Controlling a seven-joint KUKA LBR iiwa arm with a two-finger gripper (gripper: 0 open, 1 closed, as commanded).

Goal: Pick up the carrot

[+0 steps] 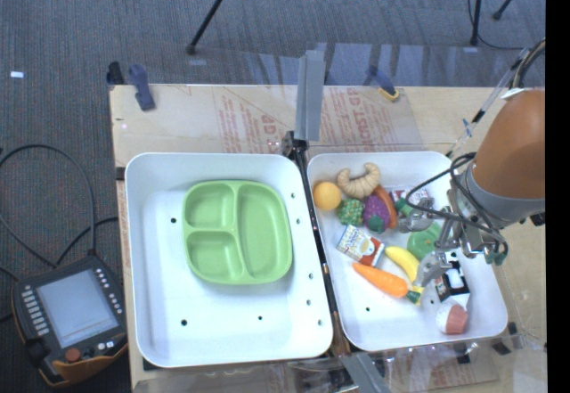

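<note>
Arm: grey with an orange band, reaching in from the right over the right bin (356,329).
Hand (435,271): low over the right bin's right half, just right of the carrot's leafy end; I cannot tell how it is set or whether it has hold of anything.
Carrot (380,280): lying flat on the right bin's floor, slanting down to the right, below the small carton (357,243).
Banana (403,260): just above the carrot, beside the hand.
Other items: orange (327,195), croissant (361,178), grapes (352,210) near the bin's far side.
Left bin (151,293): holds a green divided plate (239,231).
Tabletop (214,115): carries both bins.
</note>
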